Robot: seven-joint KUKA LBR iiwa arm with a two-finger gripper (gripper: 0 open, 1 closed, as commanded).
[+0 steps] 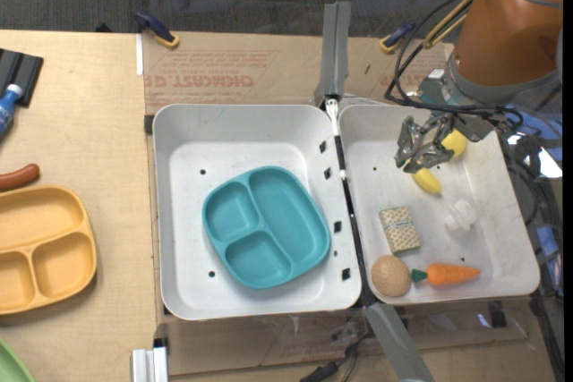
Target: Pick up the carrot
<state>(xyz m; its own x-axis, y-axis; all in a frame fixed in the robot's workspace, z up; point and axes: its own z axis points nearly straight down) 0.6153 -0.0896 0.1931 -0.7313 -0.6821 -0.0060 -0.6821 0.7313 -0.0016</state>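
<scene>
One carrot point(450, 275), one egg point(390, 276), one banana point(436, 167) and one small packet point(399, 229) in the right bin point(507, 192).
The gripper point(418, 150) hovers at the banana's upper end (how far apart it stands, I cannot tell); the carrot, orange with a green top, lies flat at lower right beside the egg, and one teal plate point(265, 226) fills the left bin point(179, 192).

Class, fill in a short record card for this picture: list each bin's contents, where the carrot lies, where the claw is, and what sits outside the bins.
left bin: teal divided plate
right bin: carrot, beige egg-shaped item, small patterned box, yellow banana, clear item
carrot position: near front edge, beside the egg-shaped item
claw: over the back of the right bin, by the banana, away from the carrot
bench left of bins: orange divided tray, sausage
</scene>
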